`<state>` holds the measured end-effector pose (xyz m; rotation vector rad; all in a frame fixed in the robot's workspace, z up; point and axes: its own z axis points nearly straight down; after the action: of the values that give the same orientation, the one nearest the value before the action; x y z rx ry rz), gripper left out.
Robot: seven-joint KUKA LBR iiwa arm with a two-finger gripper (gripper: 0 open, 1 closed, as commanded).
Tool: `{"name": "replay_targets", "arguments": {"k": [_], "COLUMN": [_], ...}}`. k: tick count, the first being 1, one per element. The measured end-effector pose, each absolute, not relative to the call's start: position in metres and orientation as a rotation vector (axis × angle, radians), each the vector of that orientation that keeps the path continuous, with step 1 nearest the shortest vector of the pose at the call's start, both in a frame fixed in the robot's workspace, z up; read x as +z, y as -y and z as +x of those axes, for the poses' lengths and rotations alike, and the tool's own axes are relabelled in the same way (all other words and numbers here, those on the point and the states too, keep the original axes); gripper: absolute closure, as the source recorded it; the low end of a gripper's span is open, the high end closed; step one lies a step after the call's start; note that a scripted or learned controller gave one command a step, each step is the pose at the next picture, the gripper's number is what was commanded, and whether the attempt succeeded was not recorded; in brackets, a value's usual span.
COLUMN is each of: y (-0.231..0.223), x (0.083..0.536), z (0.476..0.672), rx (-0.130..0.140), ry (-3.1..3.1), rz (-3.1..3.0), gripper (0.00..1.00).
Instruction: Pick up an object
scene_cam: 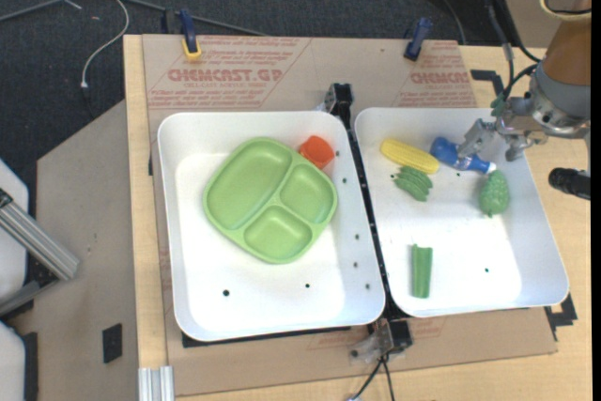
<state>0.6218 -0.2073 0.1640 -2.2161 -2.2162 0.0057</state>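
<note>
White, smooth-walled plastic forms both shallow bins. The left bin (188, 296) carries a glossy light-green divided plate (270, 199) with three rounded compartments; a small orange object (317, 149) sits touching the plate's far edge. The right bin (526, 277) holds a yellow corn cob (409, 156), a bumpy dark-green vegetable piece (412, 182) just beside it, a knobbly green lump (494, 193), a flat green rectangular stick (421, 270) nearer the front, and a blue object (458, 154) with a paler blue end. The gripper (490, 138) hangs over the right bin's far side, just beside the blue object's paler end. Finger state cannot be determined.
</note>
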Motion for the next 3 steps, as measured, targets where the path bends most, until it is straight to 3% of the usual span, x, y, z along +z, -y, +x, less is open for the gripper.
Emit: {"name": "replay_targets", "arguments": {"k": [1,2,3], "y": [0.207,0.208,0.217], "x": [0.117,0.132,0.183], "z": [0.613,0.615,0.614], "rx": [0.004,-0.002,-0.005], "ry": [2.217,2.223,2.226], "rz": [-2.217,-2.222,-2.227], "gripper": [0.0,1.0,1.0]}}
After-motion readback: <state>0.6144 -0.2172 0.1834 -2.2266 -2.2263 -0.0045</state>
